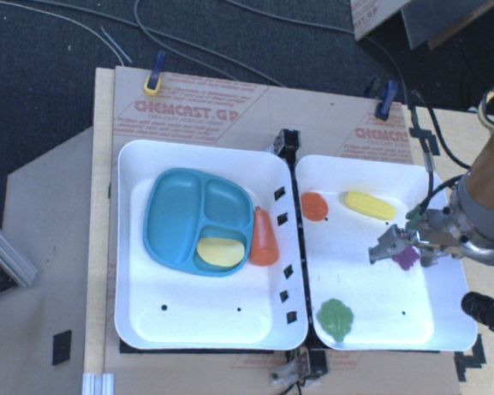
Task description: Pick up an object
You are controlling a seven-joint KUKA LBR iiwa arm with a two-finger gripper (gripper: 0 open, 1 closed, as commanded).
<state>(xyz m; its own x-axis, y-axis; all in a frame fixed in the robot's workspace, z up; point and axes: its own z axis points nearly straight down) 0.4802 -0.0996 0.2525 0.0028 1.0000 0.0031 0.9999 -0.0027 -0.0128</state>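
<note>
Now my gripper (400,247) sits low in the right bin (441,338), finger gap unreadable, a purple toy (407,259) right beneath. Looks light, smooth plastic, likely slippery; I'd pinch across its middle.

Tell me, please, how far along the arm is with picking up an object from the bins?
Done: the gripper is down in the right bin, right at a purple object. In hand: nothing clearly; whether the purple object sits between its fingers cannot be told. Left: a secure grasp and a lift. The corn cob, orange ball and green object lie untouched.
</note>
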